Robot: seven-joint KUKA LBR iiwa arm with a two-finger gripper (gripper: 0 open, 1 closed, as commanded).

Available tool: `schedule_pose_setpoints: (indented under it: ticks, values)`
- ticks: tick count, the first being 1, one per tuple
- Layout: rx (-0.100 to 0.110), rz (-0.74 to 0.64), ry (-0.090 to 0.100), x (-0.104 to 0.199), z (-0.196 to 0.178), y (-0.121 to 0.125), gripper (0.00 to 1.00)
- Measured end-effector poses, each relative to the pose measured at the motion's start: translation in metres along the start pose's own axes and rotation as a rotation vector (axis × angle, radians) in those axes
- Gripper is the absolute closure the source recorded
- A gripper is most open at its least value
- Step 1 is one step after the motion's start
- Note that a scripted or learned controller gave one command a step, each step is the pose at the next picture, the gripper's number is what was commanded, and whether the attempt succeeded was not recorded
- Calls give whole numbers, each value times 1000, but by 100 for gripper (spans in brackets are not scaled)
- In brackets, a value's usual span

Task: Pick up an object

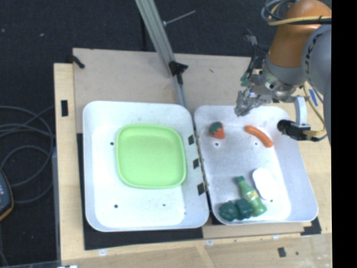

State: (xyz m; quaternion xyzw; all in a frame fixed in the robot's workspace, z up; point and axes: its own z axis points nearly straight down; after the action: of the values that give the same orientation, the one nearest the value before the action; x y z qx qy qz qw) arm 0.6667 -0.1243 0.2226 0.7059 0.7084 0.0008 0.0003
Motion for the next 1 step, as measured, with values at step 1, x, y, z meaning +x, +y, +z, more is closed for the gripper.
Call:
schedule_pose_setpoints:
  ticks: [1]
  values:
    - [1,0,0,56,5,-14,100]
